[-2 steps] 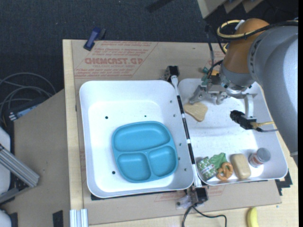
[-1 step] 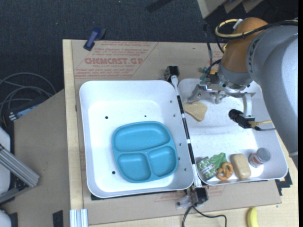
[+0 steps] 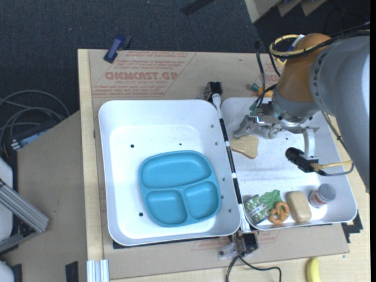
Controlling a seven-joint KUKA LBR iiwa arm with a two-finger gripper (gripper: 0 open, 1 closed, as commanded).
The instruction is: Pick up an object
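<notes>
Gripper (image 3: 260, 127) sits low over the upper part of the right bin (image 3: 267, 172), with the arm reaching in from the right. From this angle I cannot tell whether the pincer is wide or narrow, and nothing is visibly held in it.

Candidate object: tan wedge (image 3: 247, 147), flat on the bin floor, just below and to the left of the gripper and close to the bin's left wall. Its upper edge runs right up to the gripper's lower metalwork; I cannot tell whether they touch.

Other contents of the right bin, along the near wall and well apart from the gripper: green packet (image 3: 262, 201), pretzel (image 3: 278, 212), bread roll (image 3: 298, 206), small jar (image 3: 320, 195).

The left bin (image 3: 123, 157) holds a blue divided plate (image 3: 179, 187), lying flat.

Both bins rest on a brown board (image 3: 147, 72) printed with red lettering. A small blue object (image 3: 116, 49) lies at the board's far left corner. Dark carpet (image 3: 59, 16) lies beyond, with loose cables (image 3: 26, 119) to the left.
</notes>
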